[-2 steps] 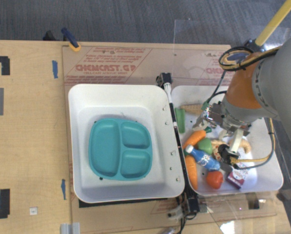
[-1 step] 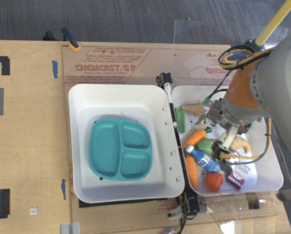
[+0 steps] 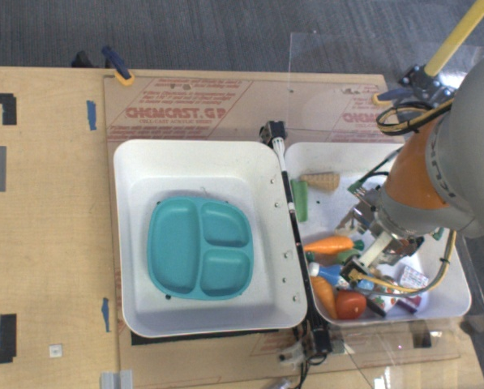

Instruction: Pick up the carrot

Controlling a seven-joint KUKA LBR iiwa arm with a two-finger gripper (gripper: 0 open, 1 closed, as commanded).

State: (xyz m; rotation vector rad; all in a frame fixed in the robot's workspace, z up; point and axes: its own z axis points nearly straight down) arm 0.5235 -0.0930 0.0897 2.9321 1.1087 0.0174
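Note:
The carrot is orange with a green top and lies on its side in the middle of the right bin, its green end pointing right. My gripper hangs over the right bin, just right of and above the carrot's green end and very close to it. The grey arm with its orange band reaches in from the right and hides the bin floor behind the gripper.
The left bin holds a teal divided plate. In the right bin lie an ice cream cone, a green piece, a blue item, an orange piece, a red tomato and a printed packet.

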